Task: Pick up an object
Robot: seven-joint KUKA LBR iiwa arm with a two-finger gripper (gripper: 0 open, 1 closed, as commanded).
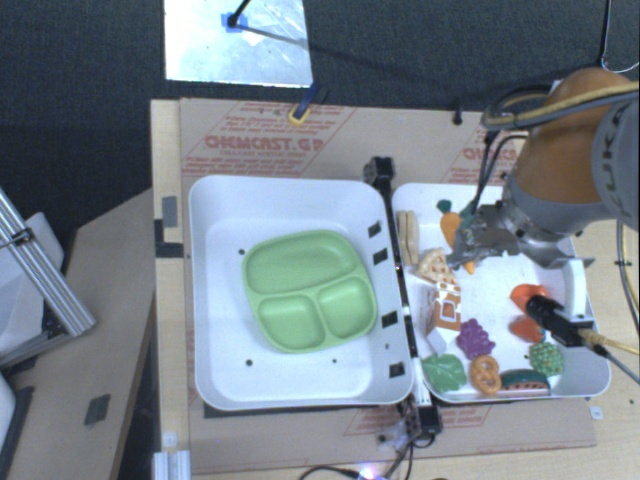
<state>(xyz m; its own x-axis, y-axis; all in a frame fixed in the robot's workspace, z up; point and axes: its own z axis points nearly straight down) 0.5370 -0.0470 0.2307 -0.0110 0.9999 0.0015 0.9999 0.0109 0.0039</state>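
Observation:
The right bin (592, 373) holds several toy foods. My gripper (468, 252) hangs low over that bin's upper middle, just right of a pizza slice (432, 265) and below an orange carrot piece (450, 226). Nothing shows in its grasp. A beige stick (408, 238) lies along the bin's left wall. Below the gripper are an orange and white box (445, 309), purple grapes (475, 338), a green leaf (443, 371), a pretzel (486, 373) and a watermelon slice (522, 379). At the right lie red-orange pieces (525, 295) and a green broccoli (547, 358).
The left bin (215, 268) holds a green divided plate (310, 290). A black divider rail (395, 268) runs between the two bins. The grey arm with its orange band (570, 158) comes in over the right bin's upper right corner.

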